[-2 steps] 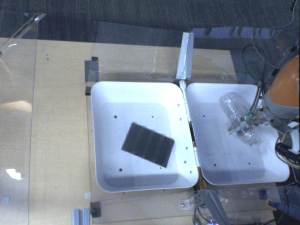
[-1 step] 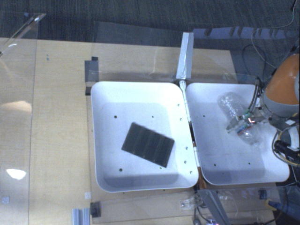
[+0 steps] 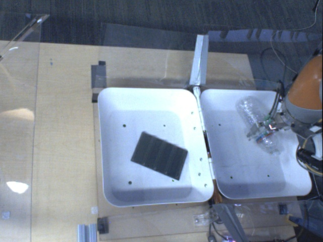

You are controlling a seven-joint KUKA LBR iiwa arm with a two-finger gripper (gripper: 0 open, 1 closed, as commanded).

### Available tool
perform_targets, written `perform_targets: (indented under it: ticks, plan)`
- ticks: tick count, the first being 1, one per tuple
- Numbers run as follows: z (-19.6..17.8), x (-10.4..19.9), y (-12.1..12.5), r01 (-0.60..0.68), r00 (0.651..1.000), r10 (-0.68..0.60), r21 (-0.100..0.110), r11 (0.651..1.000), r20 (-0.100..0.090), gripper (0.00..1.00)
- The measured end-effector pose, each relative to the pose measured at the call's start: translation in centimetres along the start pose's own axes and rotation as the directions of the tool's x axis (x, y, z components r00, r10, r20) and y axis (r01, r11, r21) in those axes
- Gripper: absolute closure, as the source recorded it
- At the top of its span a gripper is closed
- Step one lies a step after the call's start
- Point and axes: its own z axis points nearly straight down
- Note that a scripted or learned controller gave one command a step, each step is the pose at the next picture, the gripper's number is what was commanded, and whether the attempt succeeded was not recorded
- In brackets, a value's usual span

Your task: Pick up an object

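In the right bin [image 3: 242, 185], a clear plastic bottle [image 3: 255, 122] lies aslant, its long axis running up-left to down-right, directly beneath the gripper [image 3: 266, 127], whose jaws' state I cannot tell.

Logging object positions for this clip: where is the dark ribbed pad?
The dark ribbed pad lies tilted in the left bin, near its centre, apart from the walls.

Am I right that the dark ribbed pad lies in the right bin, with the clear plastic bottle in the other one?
Not quite. The camera view shows the pad in the left bin; the bottle lies in the right bin, near the gripper.
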Motion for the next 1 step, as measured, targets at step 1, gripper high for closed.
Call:
perform_targets:
  ticks: [1]
  plan:
    - [-7.79,5.11,4.53,-0.017,1.000,0.017,0.018,1.000,-0.006,1.00]
